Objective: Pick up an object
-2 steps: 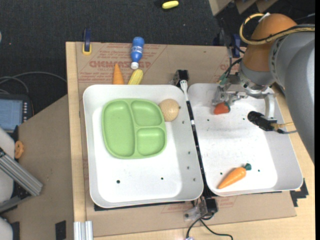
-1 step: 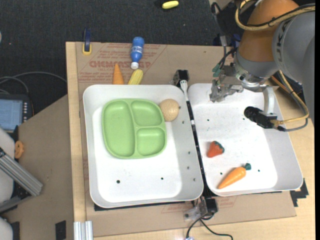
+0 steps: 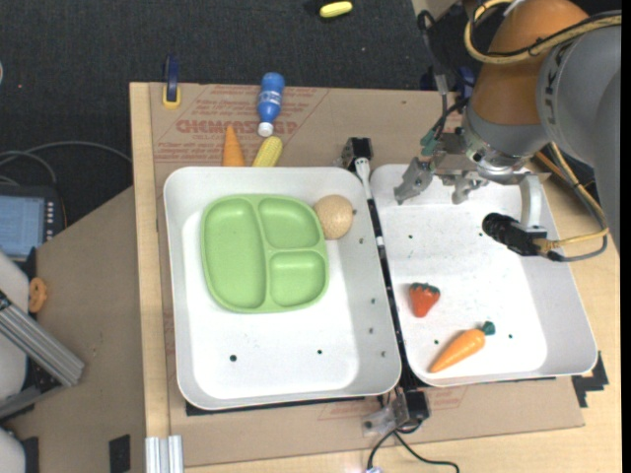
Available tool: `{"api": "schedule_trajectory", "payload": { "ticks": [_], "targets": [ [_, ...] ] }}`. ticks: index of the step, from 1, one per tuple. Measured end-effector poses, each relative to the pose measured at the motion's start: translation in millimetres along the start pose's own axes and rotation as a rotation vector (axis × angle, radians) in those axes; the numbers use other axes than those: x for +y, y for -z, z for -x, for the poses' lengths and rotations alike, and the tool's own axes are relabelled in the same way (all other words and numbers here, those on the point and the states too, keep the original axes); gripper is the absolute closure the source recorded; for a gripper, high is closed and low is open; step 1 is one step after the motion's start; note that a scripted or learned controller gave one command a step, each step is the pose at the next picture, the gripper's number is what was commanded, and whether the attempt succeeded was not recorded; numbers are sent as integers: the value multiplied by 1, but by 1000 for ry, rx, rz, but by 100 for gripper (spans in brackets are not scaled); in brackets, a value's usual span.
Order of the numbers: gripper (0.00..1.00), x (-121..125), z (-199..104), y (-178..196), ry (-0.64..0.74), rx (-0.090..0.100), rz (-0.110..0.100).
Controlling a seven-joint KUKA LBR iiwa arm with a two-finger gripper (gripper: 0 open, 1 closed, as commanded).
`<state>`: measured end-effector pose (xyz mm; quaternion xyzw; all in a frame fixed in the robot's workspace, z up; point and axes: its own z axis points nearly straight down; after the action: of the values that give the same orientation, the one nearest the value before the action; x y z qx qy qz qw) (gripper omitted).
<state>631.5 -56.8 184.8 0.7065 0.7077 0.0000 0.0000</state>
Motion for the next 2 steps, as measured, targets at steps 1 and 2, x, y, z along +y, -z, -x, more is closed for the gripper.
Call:
{"api": "schedule_trajectory", "payload": {
  "ticks": [1, 2],
  "targets": [
    [0, -60, 110, -46, -14, -3, -9],
    [0, -92, 58, -104, 0, 3, -7]
  ]
}}
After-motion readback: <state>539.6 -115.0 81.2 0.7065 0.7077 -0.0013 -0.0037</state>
